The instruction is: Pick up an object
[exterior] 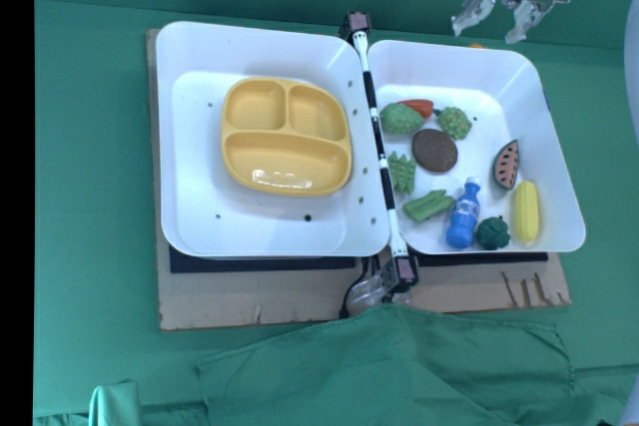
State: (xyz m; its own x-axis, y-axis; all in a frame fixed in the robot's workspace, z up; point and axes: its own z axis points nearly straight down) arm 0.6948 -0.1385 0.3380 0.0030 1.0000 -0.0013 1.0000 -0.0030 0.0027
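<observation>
Blue bottle (462, 217) label: too small to read.
Yellow tray (287, 136): bears no lettering.
White bins (200, 65): plain, no marks legible.
Readable text overall: none.

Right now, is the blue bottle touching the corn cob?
Apart. The camera view shows the blue bottle and the corn cob with white bin floor and a dark green broccoli piece between them.

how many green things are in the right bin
5. One at the bin's upper left, one right of it, one by the divider, a flat one below that, a dark one between bottle and corn. None looks hidden.
</observation>
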